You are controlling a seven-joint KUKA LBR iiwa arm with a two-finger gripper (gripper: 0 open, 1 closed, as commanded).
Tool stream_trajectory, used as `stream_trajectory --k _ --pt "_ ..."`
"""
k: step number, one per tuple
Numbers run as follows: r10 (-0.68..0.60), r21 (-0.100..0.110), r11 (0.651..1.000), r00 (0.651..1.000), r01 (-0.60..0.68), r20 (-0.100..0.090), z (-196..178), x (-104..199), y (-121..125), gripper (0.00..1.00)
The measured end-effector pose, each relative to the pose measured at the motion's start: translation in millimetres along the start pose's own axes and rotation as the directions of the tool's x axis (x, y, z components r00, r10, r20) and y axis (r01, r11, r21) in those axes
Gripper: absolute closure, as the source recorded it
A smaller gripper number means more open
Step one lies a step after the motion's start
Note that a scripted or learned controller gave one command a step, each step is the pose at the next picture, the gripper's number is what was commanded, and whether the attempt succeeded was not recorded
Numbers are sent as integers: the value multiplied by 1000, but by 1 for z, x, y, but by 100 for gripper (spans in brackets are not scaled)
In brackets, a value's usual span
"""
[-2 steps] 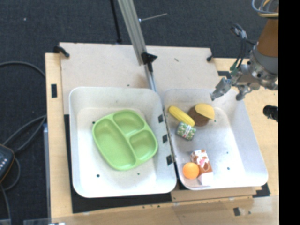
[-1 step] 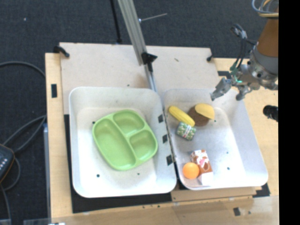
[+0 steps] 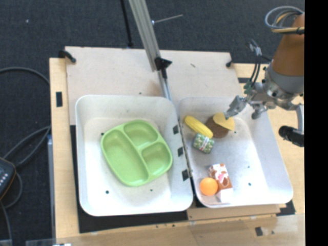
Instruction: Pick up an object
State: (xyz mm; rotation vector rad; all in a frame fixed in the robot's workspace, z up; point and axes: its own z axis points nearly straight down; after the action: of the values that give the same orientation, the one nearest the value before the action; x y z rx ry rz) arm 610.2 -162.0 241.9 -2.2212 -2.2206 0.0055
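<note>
- Gripper hovers at right bin's far edge, just above brown-and-yellow piece; can't tell its finger state.
- Risk: banana and green can crowd that piece, so it could get nudged away instead of grabbed.

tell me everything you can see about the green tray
The green tray is a light green divided plate, plastic by the look of it, with rounded corners and a raised rim. It has three compartments: one large along its left side and two smaller on the right. All three look bare. It lies flat, right side up, turned at a slant, near the middle of the left bin, resting on the bin's floor. Nothing else touches it.
</note>
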Motion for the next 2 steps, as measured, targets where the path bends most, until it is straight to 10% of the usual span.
stream_trajectory --k 2 --pt "1 1 1000 1000 -1 0 103 -7 -6 0"
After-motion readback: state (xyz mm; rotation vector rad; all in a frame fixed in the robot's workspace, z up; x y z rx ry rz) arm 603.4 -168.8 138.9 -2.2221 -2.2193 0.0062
